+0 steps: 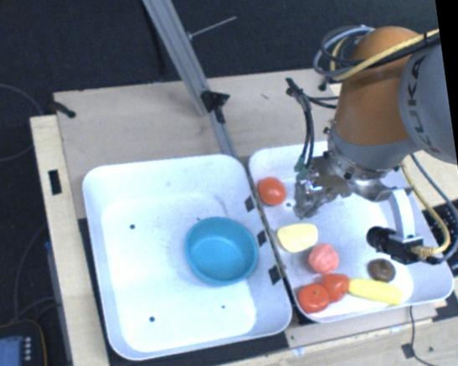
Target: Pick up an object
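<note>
My gripper [305, 201] hangs over the right bin [345, 229], just above a pale yellow block [297, 237] and right of a small orange ball [271, 190]. Nothing shows between its tips. Below the block lie a pink lumpy piece [323, 257], a red tomato-like piece [314, 296] with another red piece [336, 284] against it, a yellow banana-shaped piece [374, 290] and a small brown round thing [381, 269]. A blue bowl [221, 250] sits in the left bin [131, 208].
A grey metal post [181, 53] slants down to the gap between the bins. A black fitting with yellow cable [398, 244] sits at the right bin's right side. The arm's orange band [372, 86] looms over the bin's far right corner.
</note>
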`<state>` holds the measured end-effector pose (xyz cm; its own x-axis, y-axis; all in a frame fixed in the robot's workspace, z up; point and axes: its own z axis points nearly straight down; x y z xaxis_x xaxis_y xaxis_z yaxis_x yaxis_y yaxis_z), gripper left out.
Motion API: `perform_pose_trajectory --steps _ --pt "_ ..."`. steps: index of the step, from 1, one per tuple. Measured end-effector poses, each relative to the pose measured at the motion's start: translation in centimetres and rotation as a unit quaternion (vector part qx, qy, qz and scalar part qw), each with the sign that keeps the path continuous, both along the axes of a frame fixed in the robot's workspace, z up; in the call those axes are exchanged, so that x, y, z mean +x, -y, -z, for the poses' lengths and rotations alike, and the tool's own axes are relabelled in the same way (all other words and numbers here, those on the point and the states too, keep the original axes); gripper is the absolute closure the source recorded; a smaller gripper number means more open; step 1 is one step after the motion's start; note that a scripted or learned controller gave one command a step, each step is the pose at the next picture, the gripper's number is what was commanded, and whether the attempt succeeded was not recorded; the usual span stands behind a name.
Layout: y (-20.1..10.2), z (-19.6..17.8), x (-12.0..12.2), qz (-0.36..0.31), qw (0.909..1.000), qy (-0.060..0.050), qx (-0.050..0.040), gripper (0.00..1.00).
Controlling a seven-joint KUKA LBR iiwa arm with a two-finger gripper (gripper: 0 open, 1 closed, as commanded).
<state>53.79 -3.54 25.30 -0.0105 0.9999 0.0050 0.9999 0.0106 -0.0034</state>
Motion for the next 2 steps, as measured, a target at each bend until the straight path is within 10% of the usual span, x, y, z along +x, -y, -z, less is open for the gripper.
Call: perform_pose_trajectory --steps 2 --pt "-10.0 -0.1 -2.3 0.001 1.0000 -0.003 -0.0011 1.00"
